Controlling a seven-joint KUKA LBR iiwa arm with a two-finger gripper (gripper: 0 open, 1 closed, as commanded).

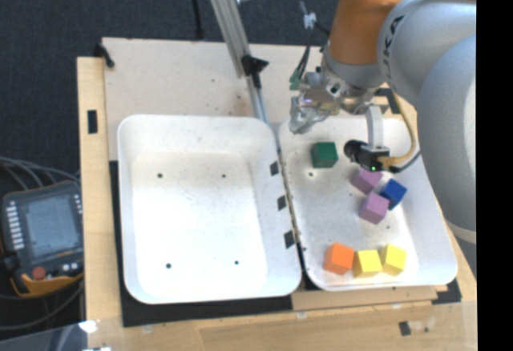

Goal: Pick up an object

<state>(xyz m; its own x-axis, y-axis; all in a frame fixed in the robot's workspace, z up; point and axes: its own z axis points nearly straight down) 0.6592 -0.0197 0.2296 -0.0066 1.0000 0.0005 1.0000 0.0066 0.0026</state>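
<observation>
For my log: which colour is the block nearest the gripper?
Green block, in the camera view.

Arm (425, 45) cut off at frame's right and top edges. Gripper (303, 119) blurred, upper centre. Pendant (40, 237) cut at left edge. Right bin (417, 269) far rim behind arm.

Single fixed camera, high above tabletop (92, 181), angled down, mid-range, covering both white bins (128, 141); arm (433, 29) enters right.
</observation>
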